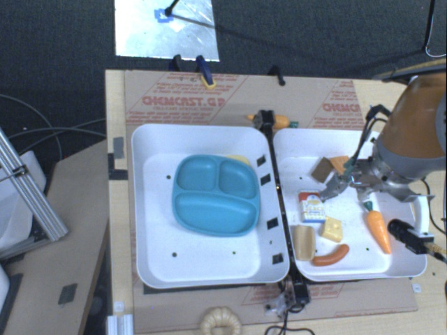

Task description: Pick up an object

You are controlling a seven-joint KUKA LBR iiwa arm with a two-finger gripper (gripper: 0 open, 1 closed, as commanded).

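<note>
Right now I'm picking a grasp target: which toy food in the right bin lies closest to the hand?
The red-and-white carton, just below-left of the hand; the carrot, cheese and sausage lie farther.

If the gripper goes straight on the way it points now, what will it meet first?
The gripper points left and downward over the right bin. The first thing in that line looks like the red and white packet, just beyond its tip. Height above the bin is unclear, so it might touch the bin floor beside the packet instead.
</note>
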